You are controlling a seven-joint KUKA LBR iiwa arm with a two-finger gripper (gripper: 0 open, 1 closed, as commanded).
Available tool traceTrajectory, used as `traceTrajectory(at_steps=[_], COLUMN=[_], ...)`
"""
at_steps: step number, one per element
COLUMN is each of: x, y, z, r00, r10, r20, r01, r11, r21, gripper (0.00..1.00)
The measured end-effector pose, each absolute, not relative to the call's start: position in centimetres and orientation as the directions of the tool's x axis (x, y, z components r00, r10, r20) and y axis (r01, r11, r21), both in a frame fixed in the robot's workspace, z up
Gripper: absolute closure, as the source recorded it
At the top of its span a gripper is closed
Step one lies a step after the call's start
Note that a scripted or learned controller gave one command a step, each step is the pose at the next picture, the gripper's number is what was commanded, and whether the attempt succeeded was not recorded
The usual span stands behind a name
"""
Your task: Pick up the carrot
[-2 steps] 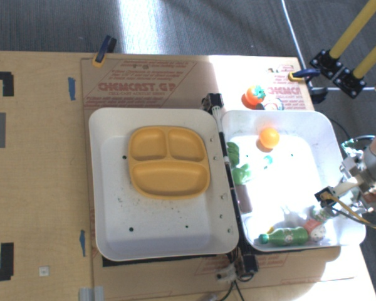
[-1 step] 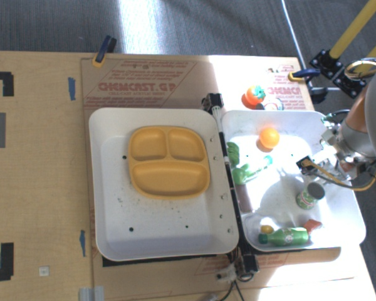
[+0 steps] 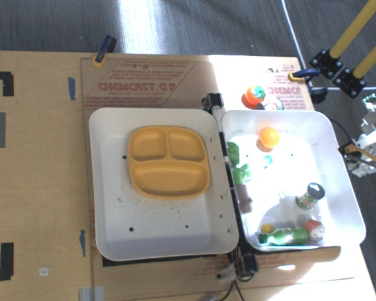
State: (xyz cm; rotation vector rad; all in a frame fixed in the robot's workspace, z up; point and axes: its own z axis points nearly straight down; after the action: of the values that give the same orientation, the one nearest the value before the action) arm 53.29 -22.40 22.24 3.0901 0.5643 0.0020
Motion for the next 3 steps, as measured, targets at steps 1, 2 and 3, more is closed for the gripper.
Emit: traceTrajectory(at_steps=[1,2,3], x=[53.2,48.6,48.7], y=[-22.4,-17.9,-17.9], z=[22.1,10.6,11.6], r00=[0.935,0.924,0.924], r10=[0.355,0.383,0.382], r20=[-0.001,-0.001,0.0], r01=[0.355,0.383,0.382], r11=[-0.935,-0.924,-0.924], r21=[-0.001,-0.002,-0.002], gripper=[0.0,0.0,1.0])
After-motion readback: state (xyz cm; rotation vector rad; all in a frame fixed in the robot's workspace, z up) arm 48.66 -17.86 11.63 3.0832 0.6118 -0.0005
